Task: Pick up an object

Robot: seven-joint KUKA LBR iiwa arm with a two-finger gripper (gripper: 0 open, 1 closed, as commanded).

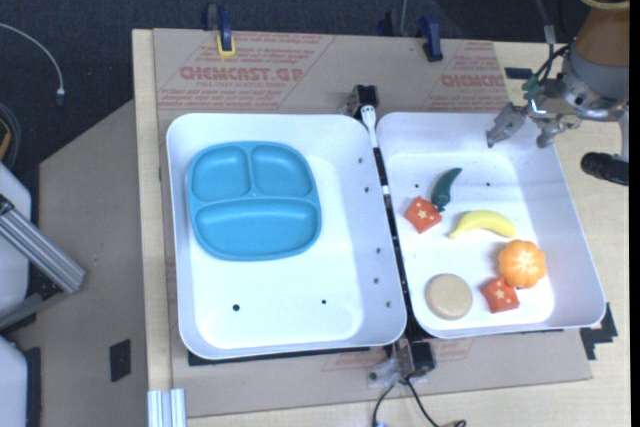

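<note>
The bench (pixel 300 65) carries a brown board printed with red lettering, held at its far edge by two blue clamps (pixel 222 23). Two shallow white bins sit side by side on the board, touching along their inner walls.

The left bin (pixel 275 315) holds a blue tray (pixel 255 200) with three compartments, placed toward 11 o'clock within the bin.

The right bin (pixel 560 195) holds six small items. A green pepper (pixel 445 185) lies near the bin's centre, tilted. A red cube (pixel 422 214) sits just beside the pepper, at its 7 o'clock. A banana (pixel 482 224) lies at 4 o'clock from the pepper, curved side up. An orange (pixel 521 264) sits at 5 o'clock from the banana, near the right wall. A second red cube (pixel 500 295) touches or nearly touches the orange at its 7 o'clock. A tan disc (pixel 449 296) lies flat at 9 o'clock from that cube, near the bin's front wall.

The arm (pixel 600 45) enters at 2 o'clock of the view. The end effector (pixel 524 125) hovers over the 1 o'clock corner of the right bin, fingers spread apart with nothing between them. It is well apart from every item; the pepper is the nearest.
</note>
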